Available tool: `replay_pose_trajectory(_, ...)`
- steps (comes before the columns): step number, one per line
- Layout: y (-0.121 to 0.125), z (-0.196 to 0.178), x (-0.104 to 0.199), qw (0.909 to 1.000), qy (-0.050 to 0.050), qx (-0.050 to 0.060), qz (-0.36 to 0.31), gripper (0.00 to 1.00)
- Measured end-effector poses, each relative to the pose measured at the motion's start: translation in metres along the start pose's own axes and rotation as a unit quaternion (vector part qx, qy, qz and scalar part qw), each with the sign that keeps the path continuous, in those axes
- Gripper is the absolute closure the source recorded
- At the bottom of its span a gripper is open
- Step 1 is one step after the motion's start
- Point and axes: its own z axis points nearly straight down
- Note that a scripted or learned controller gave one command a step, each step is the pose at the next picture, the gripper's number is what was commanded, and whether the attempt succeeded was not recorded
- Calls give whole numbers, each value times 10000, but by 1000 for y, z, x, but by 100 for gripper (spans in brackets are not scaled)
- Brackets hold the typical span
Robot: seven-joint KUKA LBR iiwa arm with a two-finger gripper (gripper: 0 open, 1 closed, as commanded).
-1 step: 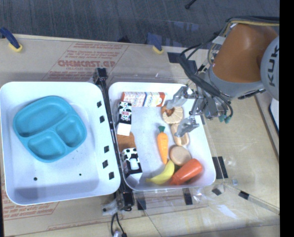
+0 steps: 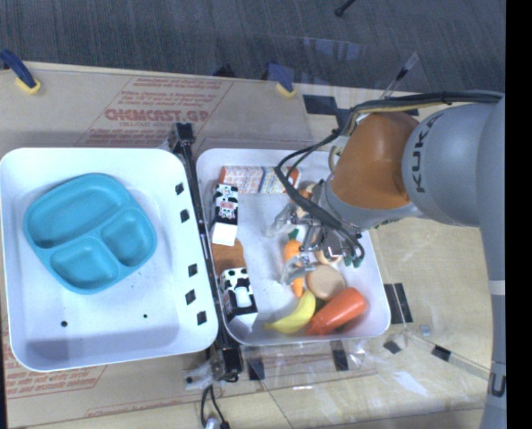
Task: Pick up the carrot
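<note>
Lying at the lower right corner of the right bin (image 2: 373,280), nearest the frame's bottom: carrot (image 2: 339,309), orange, tilted, touching a yellow banana (image 2: 293,316) on its left. Just above these, a round tan bun (image 2: 324,281) and small orange pieces (image 2: 292,250). Along the bin's left wall, black-and-white cartons (image 2: 237,290) and a brown block (image 2: 227,256). Hovering over the bin's middle, just above the bun, the hand (image 2: 324,244); cannot tell how far open, nothing seen between its fingers. Behind it, the orange band (image 2: 373,164) and grey arm (image 2: 453,168) reaching in from the right. At frame left, the left bin (image 2: 33,329) holding a blue divided plate (image 2: 88,231). Farther up, bare brown worktop (image 2: 149,105) with red print.
</note>
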Motion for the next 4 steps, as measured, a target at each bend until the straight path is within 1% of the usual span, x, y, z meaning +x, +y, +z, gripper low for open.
replay_pose_trajectory(1,2,-11,-2,10000,-11,2,-47,100)
replay_pose_trajectory(2,39,-56,30,9989,8,-7,466,100)
replay_pose_trajectory(3,25,-100,-42,9947,-25,5,1032,100)
replay_pose_trajectory(4,26,-98,-40,9947,-2,1,1031,0)
